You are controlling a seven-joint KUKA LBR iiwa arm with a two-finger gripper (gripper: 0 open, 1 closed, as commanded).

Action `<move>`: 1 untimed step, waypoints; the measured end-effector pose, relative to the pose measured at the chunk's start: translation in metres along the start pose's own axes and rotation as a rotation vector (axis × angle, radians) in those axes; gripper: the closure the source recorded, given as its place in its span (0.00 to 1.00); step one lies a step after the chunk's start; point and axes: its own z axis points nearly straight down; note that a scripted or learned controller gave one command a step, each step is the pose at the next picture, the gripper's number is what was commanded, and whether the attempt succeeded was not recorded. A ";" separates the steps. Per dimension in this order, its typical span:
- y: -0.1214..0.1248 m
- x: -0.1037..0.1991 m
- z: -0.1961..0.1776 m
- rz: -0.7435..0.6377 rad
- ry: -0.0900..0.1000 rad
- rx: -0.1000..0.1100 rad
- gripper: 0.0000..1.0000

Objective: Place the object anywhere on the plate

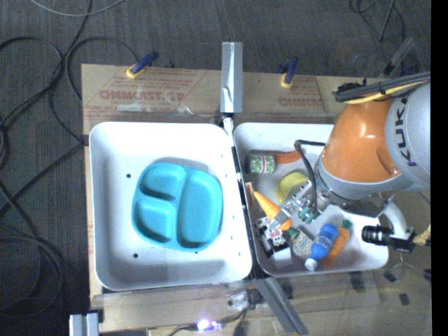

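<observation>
Premises consistent with a robotics laboratory. A cardboard-topped bench (203,93) secured with blue-and-yellow clamps (142,64) stands on dark carpet (42,82) strewn with loose cables (59,5). An industrial grey-and-orange arm (371,149) works over two white bins (112,187).

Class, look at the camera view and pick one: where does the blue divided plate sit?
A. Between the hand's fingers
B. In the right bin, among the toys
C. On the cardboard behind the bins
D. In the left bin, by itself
D: the blue divided plate lies flat in the left bin, apart from the clutter in the right bin.
</observation>
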 end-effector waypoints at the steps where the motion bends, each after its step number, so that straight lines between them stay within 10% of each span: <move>1: 0.076 0.038 0.000 -0.110 0.000 0.001 1.00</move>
